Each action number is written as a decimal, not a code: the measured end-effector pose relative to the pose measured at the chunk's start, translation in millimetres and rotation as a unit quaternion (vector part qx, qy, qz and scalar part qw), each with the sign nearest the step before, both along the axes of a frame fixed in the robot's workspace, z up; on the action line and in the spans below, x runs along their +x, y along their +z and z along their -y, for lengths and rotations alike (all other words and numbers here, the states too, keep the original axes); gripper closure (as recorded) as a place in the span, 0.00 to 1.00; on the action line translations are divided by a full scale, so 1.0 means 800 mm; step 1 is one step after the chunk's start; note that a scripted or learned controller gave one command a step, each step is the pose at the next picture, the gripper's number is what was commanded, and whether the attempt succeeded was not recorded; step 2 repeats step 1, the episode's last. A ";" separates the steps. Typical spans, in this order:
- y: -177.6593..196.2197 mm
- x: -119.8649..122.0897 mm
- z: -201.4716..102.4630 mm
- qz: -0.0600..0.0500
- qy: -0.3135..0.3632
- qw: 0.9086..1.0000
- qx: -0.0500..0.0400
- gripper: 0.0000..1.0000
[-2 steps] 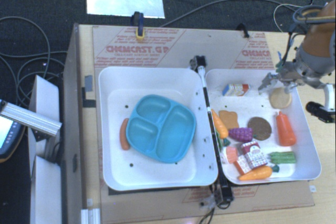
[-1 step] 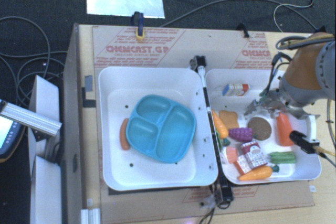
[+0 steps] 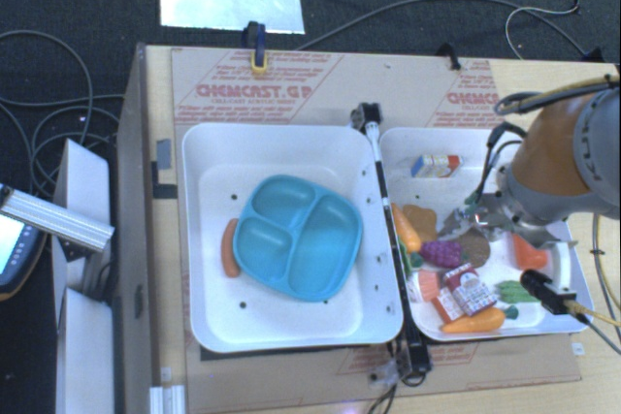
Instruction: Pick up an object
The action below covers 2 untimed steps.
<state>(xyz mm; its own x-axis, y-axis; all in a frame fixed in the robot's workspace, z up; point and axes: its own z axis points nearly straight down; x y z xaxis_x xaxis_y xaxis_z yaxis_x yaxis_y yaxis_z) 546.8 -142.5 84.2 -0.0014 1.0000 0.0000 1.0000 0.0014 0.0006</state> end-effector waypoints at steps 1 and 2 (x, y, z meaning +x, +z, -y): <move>0.022 0.082 0.074 0.001 0.001 1.000 -0.001 0.00; 0.022 0.082 0.074 0.001 0.001 1.000 -0.001 0.00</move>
